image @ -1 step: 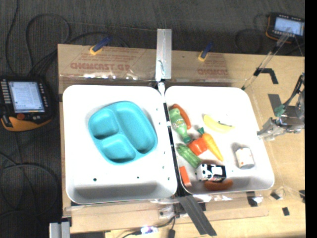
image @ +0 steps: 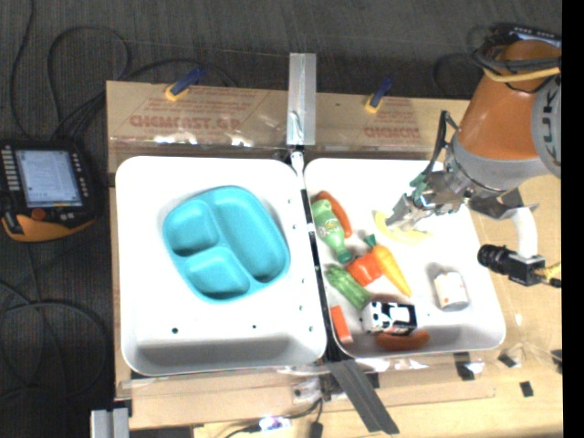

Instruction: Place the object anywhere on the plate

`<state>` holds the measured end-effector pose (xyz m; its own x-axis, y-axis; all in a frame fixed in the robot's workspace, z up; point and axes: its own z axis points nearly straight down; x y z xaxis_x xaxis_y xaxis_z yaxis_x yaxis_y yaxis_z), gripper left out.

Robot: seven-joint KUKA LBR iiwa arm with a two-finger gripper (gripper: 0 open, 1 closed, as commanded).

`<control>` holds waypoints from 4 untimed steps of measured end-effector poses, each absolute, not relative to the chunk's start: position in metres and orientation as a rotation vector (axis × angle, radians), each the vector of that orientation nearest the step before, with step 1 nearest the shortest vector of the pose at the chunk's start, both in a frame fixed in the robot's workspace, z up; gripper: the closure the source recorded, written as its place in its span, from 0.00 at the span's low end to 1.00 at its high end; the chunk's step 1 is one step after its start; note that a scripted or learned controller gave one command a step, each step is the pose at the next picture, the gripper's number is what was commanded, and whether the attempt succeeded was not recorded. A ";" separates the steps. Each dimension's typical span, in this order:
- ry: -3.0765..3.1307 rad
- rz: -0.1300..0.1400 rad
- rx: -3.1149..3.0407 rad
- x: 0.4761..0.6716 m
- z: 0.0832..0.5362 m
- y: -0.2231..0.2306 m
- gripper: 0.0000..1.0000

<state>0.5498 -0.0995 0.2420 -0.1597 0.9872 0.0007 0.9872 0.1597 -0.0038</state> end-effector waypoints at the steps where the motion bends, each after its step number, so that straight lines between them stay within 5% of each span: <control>1: -2.521 0.005 -1.868 0.557 0.204 -0.021 1.00; 2: -2.697 0.004 -1.609 0.572 0.280 0.069 1.00; 3: -2.838 0.004 -1.338 0.563 0.187 0.114 1.00; 4: -2.842 0.007 -1.328 0.494 0.172 0.143 1.00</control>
